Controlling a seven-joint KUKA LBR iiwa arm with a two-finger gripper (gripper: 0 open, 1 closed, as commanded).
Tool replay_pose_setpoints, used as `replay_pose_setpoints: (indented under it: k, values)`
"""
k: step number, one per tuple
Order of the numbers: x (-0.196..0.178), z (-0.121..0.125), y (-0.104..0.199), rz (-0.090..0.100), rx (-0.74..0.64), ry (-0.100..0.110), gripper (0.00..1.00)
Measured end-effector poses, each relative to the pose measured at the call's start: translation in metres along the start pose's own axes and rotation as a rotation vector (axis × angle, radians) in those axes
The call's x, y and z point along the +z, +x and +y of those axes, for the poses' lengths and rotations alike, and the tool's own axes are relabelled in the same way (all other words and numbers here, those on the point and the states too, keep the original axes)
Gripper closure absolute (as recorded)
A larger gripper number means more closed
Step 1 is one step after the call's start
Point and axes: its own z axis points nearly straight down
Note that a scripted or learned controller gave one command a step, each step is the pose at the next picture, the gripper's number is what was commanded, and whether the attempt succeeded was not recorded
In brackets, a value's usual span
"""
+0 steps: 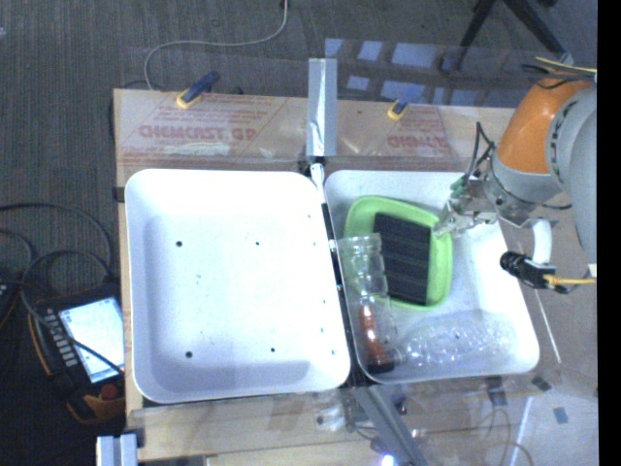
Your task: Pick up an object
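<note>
Table first: it carries two white bins side by side. The left bin is not where you work. The right bin holds everything worth picking, and your arm comes in over its far right corner.

Largest thing in there is the green tray, tilted, sitting in the upper middle of the right bin. On it lies a black ridged slab — long axis runs from the far side of the bin toward the near side, leaning slightly right as it comes nearer. That's your closest target.

The pincer sits just beside the tray's upper right rim, so the slab lies to its left in view and a little nearer the camera. Short reach, mostly sideways. I can't tell the pincer's state at this size — too small and blurred, and nothing visible is caught in it.

Smaller stuff: a crumpled clear plastic bottle along the near wall, a clear glass against the left wall, a small brown bottle below it — all farther from you than the slab
</note>
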Motion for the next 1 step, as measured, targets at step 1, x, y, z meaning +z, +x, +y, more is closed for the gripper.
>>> replay_pose_setpoints:
  k: [1]
  values:
    - [0.0102,0.0451,0.0140,-0.011,-0.489,-0.013,1.00]
